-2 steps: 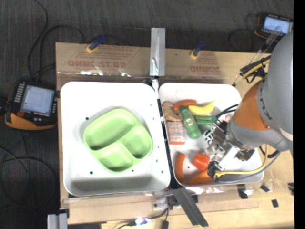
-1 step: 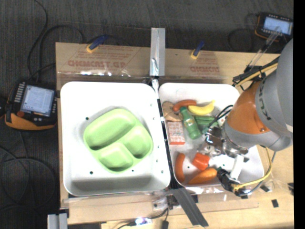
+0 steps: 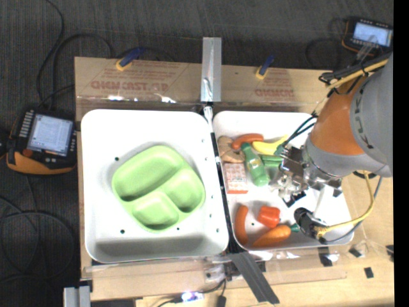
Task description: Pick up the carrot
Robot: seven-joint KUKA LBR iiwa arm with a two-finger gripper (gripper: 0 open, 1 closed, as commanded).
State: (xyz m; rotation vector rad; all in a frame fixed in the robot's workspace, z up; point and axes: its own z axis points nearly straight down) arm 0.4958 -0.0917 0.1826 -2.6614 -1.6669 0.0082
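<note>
camera view: two white bins side by side. left bin (image 3: 96,171) holds a green divided plate (image 3: 160,187), nothing to do with the task. right bin (image 3: 281,117) holds the clutter: carrot (image 3: 271,236) lying flat near the front wall, orange, tapered, pointing roughly left-right. just beside it a small red pepper-like piece (image 3: 269,215) and a curved orange-red sausage-like item (image 3: 241,222) to its left. further back, a green bottle (image 3: 257,170), a yellow banana-like piece (image 3: 268,147), another orange-red item (image 3: 247,140), and a small printed box (image 3: 235,178) against the divider.

arm comes in from the right, wrist over the right bin's middle. gripper (image 3: 291,187) sits above and behind the carrot, apart from it, nothing seen between its tips. open or closed: cannot tell, hardware and cables clutter that spot.

step, as a judgement: approach, no grasp made yet. next move calls for shifting toward the bin's front, lining up across the carrot's narrow width, then descending. risk: the red piece lies close by and could get nudged or caught.
</note>
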